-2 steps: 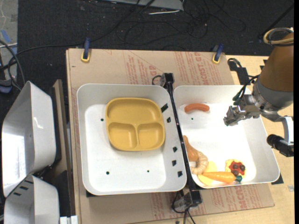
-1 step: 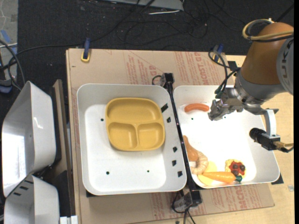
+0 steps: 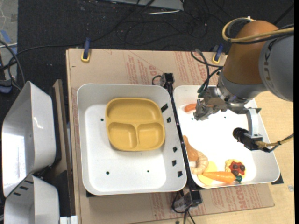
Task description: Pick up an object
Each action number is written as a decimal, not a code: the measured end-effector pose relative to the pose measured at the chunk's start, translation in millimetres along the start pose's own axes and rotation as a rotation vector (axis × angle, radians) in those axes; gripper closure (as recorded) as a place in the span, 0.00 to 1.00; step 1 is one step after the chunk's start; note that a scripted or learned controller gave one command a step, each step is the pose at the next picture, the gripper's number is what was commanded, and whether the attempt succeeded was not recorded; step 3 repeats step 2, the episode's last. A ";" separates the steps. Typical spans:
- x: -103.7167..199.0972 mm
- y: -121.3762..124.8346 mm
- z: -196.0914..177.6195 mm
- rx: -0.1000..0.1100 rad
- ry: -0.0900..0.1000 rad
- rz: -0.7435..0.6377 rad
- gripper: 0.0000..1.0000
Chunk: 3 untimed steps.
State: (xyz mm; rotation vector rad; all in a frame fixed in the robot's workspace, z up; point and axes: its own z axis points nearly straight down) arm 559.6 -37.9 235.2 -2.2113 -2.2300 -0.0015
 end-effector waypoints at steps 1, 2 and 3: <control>56.2 17.5 -7.8 -0.003 0.000 -0.001 1.00; 119.7 29.9 -7.7 -0.002 0.000 -0.002 1.00; 119.7 29.9 -7.7 -0.002 0.000 -0.002 1.00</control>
